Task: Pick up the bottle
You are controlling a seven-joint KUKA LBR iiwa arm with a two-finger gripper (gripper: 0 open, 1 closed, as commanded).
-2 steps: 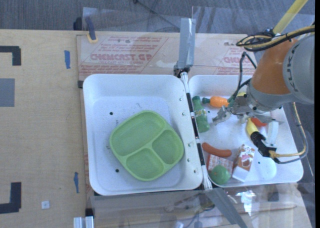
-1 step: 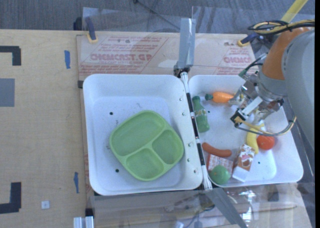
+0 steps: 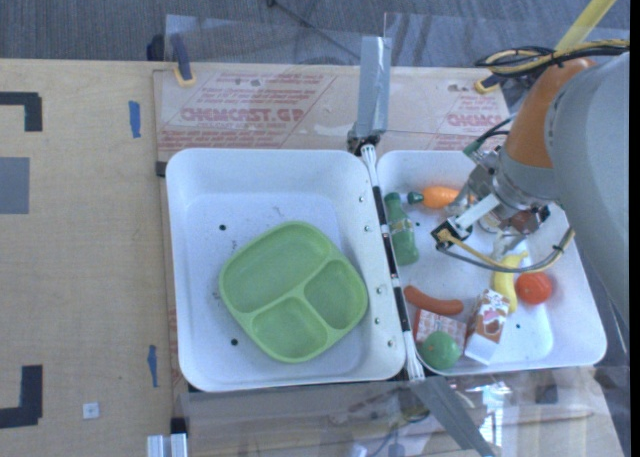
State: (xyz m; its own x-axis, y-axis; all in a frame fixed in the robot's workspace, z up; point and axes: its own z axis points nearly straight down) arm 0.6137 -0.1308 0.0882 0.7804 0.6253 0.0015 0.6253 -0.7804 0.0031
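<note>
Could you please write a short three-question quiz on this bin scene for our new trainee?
1. True or false: the green bottle lies in the right bin, against the divider.
2. What sits in the left bin? A) a green divided tray B) a red mug C) a banana
3. Fill in: the end effector hangs over the ______ bin.

Key: 1 true; 2 A; 3 right. The bottle lies apart from the end effector, toward the divider; the carrot lies just beyond the bottle's top.

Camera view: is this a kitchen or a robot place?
Probably a robot lab: a grey arm reaches over two white bins of toy food, like the bottle, on a taped bench.
</note>
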